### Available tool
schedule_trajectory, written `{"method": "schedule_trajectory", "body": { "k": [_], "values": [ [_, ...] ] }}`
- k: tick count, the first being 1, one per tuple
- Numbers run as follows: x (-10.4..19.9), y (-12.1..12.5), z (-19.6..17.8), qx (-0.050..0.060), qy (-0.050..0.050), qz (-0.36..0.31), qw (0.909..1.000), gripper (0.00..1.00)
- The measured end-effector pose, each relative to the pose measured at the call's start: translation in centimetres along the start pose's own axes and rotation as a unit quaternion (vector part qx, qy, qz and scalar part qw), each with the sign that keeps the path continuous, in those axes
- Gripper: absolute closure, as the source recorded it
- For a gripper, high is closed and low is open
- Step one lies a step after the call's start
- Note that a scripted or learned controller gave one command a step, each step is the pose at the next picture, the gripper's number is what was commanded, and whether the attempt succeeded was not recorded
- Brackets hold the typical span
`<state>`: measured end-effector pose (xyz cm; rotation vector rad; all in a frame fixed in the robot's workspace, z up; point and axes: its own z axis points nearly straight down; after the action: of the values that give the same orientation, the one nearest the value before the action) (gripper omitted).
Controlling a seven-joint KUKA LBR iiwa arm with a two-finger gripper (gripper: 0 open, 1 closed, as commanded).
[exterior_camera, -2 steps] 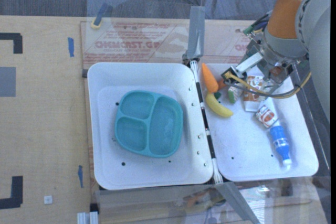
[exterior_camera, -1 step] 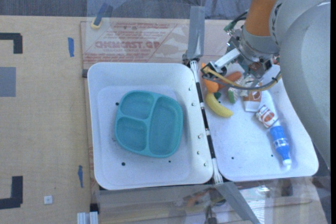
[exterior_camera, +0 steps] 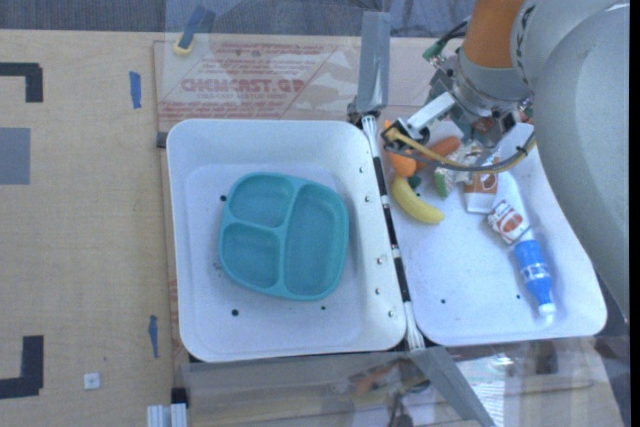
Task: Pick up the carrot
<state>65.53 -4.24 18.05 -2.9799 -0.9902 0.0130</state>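
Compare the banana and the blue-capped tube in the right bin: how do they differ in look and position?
The banana is yellow and curved; the tube is straight, blue and white. The banana lies near the divider between the bins, just below the gripper; the tube lies toward the right bin's outer side, nearer the camera. Both rest flat on the bin floor, untouched by the arm.

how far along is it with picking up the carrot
Early to midway, apparently. Done: the arm has reached into the right bin, its claw low over the toy food by the banana. In hand: the claw is right at the orange carrot, but a grip can't be confirmed. Left: securing and lifting it.
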Motion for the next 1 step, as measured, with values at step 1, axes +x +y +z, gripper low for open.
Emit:
{"method": "schedule_trajectory", "body": {
  "k": [1],
  "values": [
    [-1.23, 2.51, -0.02, 0.000, 0.000, -0.036, 0.9994, 0.00]
  ]
}}
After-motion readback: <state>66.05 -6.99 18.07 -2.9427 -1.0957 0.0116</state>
